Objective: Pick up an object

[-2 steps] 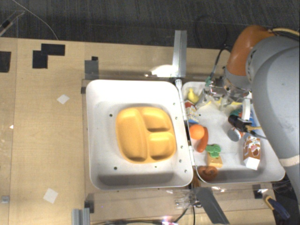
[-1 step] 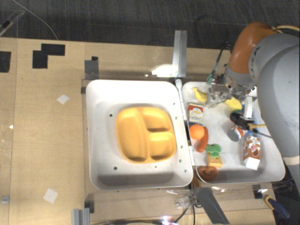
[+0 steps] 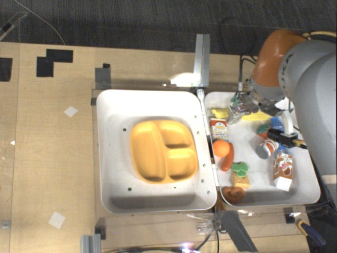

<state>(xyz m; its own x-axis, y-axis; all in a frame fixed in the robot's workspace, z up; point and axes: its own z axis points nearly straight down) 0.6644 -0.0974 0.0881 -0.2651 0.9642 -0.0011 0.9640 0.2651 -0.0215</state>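
The yellow item (image 3: pixel 220 113) is lying in the upper left corner of the right bin (image 3: pixel 260 186), close to the wall that divides the two bins. The gripper (image 3: pixel 241 108) is hanging just beside it, on its right – too close to tell whether the two are touching. More yellow is showing on the gripper's other side, and whether it belongs to the same item cannot be told. Whether the gripper is open or closed cannot be told from this view.

Directly below the yellow item, a small red-and-white carton (image 3: pixel 218 128) is lying along the same wall. Below that, an orange ball (image 3: pixel 222 148) is resting against a red-orange elongated piece (image 3: pixel 226 164). A green-topped item (image 3: pixel 240 174) is lying just beside that piece, and a brown round thing (image 3: pixel 233 194) is sitting in the bin's lower left corner.

On the bin's right side, a blue thing (image 3: pixel 276 123) is lying near the arm, a can (image 3: pixel 267 148) is lying on its side below it, and a brown-and-white carton (image 3: pixel 283 172) is lying next to the can.

The left bin (image 3: pixel 113 157) is holding one thing – a yellow divided tray (image 3: pixel 163 149), lying in the middle, well apart from the gripper
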